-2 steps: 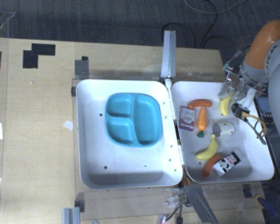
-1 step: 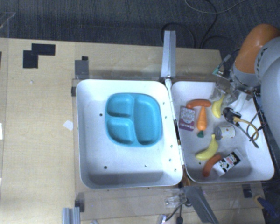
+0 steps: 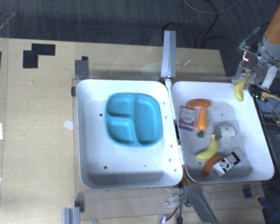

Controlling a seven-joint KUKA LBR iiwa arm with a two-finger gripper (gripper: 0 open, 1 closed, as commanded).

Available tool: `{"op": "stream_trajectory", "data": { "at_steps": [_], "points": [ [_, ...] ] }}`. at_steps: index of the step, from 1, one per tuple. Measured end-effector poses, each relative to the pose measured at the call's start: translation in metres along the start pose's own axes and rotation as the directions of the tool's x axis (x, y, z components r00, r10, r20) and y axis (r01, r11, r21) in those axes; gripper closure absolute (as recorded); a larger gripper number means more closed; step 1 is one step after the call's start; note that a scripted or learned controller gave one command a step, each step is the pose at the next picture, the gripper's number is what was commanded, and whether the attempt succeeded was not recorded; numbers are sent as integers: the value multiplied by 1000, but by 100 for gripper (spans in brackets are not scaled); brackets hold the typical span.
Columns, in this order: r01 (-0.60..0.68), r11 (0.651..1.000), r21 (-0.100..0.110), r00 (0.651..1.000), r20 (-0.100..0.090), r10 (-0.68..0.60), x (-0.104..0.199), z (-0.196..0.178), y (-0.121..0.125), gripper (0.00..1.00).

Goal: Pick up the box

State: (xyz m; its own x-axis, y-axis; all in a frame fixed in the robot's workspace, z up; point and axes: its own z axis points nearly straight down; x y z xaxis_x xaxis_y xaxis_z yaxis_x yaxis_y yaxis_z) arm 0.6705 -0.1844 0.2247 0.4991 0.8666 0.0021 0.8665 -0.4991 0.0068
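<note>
Gripper (image 3: pixel 246 74): seen over the far right corner of the right bin, hanging from the grey arm with its orange band at the view's right edge.
Jaws: clenched on a banana, which hangs down between the fingers.
Held banana (image 3: pixel 240 89): small and yellow, raised above the bin's far right corner, pointing downward.
Box (image 3: pixel 187 118): small, purple and white, lying flat in the right bin close to its left wall, toward the far side.
Right bin (image 3: pixel 259 125): white and shallow, holding the box and the other small items.
Carrot (image 3: pixel 202 119): orange, lying just right of the box, its green tip toward the near side.
Sausage (image 3: pixel 198 103): reddish, lying across the carrot's far end.
Can (image 3: pixel 225 131): small and grey, on its side near the bin's middle.
Second banana (image 3: pixel 208 149): yellow, just near of the can.
Carton (image 3: pixel 227 162): black and white, toward the near right corner, beside a second reddish sausage (image 3: pixel 210 165).
Left bin (image 3: pixel 91 125): white, carrying a blue divided plate (image 3: pixel 133 118) at its middle.
</note>
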Motion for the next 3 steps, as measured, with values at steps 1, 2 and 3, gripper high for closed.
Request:
{"op": "stream_trajectory", "data": {
  "at_steps": [1,2,3],
  "points": [
    [-37,999,0,999,0,37,19,-170,-11,100],
    [-167,986,1,986,0,167,6,-170,-8,100],
    [-264,965,3,965,1,264,-12,-186,-17,100]
  ]
}}
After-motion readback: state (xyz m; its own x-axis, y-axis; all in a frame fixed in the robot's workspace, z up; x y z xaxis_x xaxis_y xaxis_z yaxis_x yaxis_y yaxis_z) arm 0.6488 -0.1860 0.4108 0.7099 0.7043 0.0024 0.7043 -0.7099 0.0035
